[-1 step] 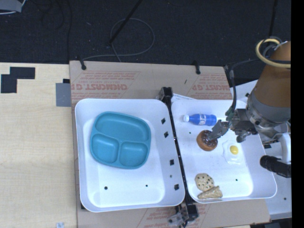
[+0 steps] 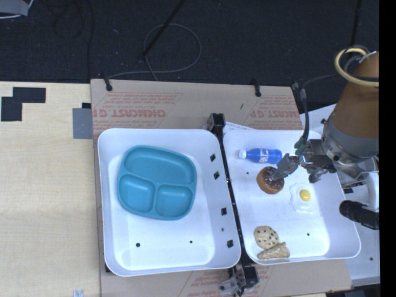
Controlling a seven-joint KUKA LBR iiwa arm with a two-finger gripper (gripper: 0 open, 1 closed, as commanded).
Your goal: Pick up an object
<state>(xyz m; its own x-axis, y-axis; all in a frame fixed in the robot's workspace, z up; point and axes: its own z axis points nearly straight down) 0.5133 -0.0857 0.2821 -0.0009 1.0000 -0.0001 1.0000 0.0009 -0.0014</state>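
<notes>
In the right bin [image 2: 334, 243] lie a small blue bottle [image 2: 260, 156] with a white cap, a brown doughnut-like piece [image 2: 270, 182], a fried egg [image 2: 304, 197], a chocolate-chip cookie [image 2: 265, 233] and a tan chip-like piece [image 2: 273, 250]. My gripper [image 2: 279, 172] reaches in from the right and hangs just over the brown piece's upper right edge. Its dark fingers [image 2: 286, 164] point down and left toward that piece. Nothing is visibly held between them.
The left bin [image 2: 117, 240] holds a blue three-compartment plate [image 2: 158, 182]. A black divider [image 2: 226, 197] runs between the two bins. The arm's grey body and orange band [image 2: 359, 85] stand over the right bin's far right side, with cables nearby.
</notes>
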